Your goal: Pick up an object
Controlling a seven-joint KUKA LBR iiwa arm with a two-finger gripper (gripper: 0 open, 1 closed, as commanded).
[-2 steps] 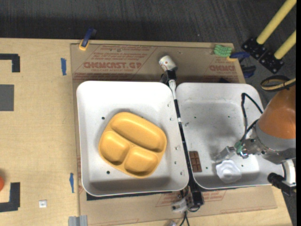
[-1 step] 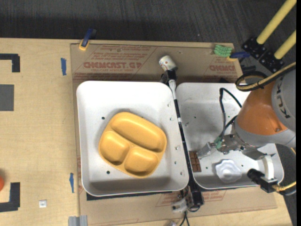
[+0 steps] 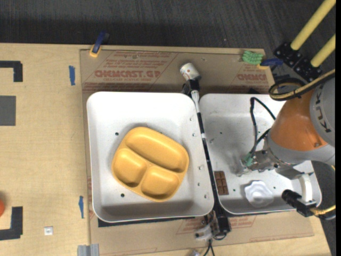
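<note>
In the right-hand shallow white bin (image 3: 234, 111), the grey arm with its orange band (image 3: 298, 127) reaches down from the right, and the claw (image 3: 254, 162) sits low over the bin floor near its middle; whether it is apart or together I cannot tell, since the wrist hides it from above. Just near of it lies a small white lumpy plastic object (image 3: 257, 192), close by but apart from the claw, and a small dark brown segmented block (image 3: 220, 182) rests against the bin's left wall. The left-hand white bin (image 3: 106, 116) holds a large yellow moulded tray with three compartments (image 3: 150, 162), well apart from the arm. Both bins stand on the cardboard-covered counter (image 3: 42, 143). Judging by the pose, the task looks to be at the reaching stage, with nothing lifted. The next move likely calls for centring over the white object, the nearest candidate, before closing and raising.
</note>
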